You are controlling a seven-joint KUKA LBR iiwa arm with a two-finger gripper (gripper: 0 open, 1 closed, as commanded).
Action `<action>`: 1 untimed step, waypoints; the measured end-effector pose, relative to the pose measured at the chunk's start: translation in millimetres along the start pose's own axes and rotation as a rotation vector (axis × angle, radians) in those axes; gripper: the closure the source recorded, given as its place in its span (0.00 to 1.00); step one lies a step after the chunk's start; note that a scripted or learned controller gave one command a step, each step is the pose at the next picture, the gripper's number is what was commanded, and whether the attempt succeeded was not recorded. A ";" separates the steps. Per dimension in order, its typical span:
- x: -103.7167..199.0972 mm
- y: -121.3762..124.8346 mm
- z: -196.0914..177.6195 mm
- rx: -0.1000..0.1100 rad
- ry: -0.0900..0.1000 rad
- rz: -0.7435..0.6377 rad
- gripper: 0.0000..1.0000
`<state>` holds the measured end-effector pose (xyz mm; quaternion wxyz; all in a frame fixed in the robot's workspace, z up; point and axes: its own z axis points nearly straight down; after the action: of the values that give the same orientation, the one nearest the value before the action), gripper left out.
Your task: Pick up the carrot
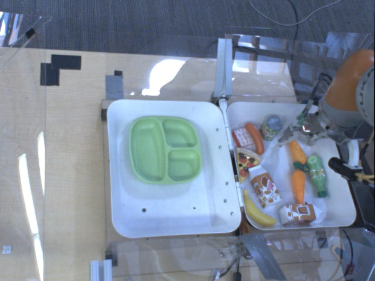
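1. The fingers [302,127] hang over the far right part of the right bin [347,215]; whether they are spread or pressed together I cannot tell, and nothing shows between them.
2. The carrot [298,185] lies just nearer, orange, beside a green bottle [317,175] on its right (a second orange piece [297,151] sits just beyond it).
3. Left of these lie a sausage [254,136], a small carton [265,189] and a banana [258,211].
4. The left bin [123,215] holds a green divided plate [165,150].
5. Judged step: the approach. The next move calls for coming nearer and descending over the carrot's middle, clear of the bottle.
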<state>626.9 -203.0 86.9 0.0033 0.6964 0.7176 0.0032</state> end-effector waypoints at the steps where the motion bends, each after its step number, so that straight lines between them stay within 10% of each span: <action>1: -0.1 -21.0 -22.6 0.006 0.000 0.268 0.00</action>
<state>605.7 -203.8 109.3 0.0007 0.7860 0.6182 0.0013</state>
